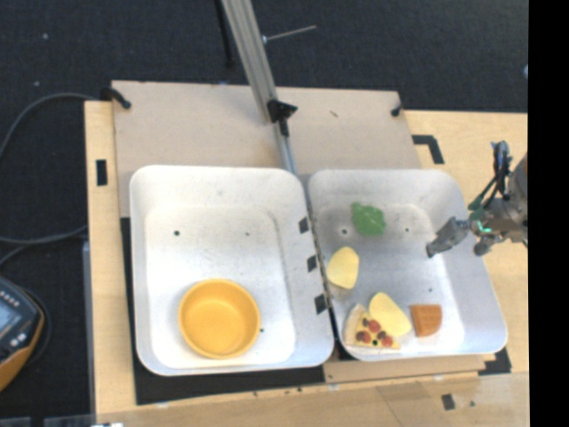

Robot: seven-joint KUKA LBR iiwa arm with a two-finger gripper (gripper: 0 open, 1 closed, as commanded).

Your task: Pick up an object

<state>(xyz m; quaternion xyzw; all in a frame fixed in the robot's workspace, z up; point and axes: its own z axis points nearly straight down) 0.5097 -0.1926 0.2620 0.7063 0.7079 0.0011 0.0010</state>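
Note:
The right bin [467, 283] holds a green lumpy piece [367, 218], a pale yellow piece [343, 267], a yellow wedge [389, 313], a slice with red dots [369, 331] and an orange block [427, 319]. My gripper [464, 240] hangs over the right bin's right edge, well to the right of the green piece and above the orange block in the view. Its two dark fingers [442, 238] stand spread apart, open, and nothing is between them.
A yellow bowl [219, 318] sits at the front of the left bin [213, 203]. A slanted metal rail [253, 52] runs down from the top to the gap between the bins. A handheld device [13, 318] lies at the far left.

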